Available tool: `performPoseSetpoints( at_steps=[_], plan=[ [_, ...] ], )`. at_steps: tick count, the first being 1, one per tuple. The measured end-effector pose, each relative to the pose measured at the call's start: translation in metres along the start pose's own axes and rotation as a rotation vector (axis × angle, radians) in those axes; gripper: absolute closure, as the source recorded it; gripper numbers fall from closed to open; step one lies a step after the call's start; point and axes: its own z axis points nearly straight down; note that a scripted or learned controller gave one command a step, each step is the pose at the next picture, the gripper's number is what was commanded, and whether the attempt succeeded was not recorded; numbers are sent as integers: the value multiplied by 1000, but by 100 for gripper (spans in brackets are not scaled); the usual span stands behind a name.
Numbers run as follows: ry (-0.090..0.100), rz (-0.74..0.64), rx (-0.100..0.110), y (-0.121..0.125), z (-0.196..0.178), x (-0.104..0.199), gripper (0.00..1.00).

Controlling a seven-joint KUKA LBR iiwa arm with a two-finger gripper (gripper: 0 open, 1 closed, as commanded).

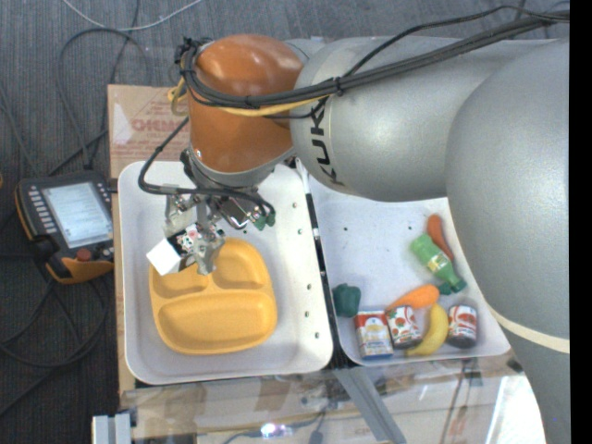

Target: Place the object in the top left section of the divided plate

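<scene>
The yellow divided plastic plate is set in the left shallow white bin. A small white card-like object is seen at the plate's upper left edge, beneath the pincer. In the right shallow white bin, small cans, a banana and carrots are grouped near the front edge.

Pincer over yellow divided plate in left bin, small white carton just beside it
</scene>
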Motion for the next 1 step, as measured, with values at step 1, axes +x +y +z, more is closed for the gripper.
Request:
performPoseSetpoints(
  at_steps=[1],
  plan=[
    [1, 484, 1, -10, 76, -21, 100]
  ],
)
